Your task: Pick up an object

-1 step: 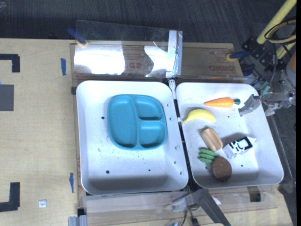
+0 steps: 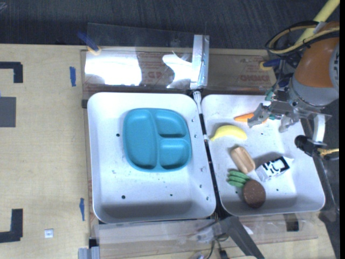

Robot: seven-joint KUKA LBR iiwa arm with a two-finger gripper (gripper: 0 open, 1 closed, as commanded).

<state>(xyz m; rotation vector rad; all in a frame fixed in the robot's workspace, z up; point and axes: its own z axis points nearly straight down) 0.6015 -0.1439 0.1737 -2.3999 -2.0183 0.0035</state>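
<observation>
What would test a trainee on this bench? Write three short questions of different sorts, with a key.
1. True or false: the blue divided plate lies in the right bin.
2. Which item lies nearest the gripper? A) banana B) orange carrot C) brown round item
3. Fill in: the green item lies between the bread roll and the ____ round item.

Key: 1 false, it lies in the left bin; 2 B; 3 brown.
</observation>
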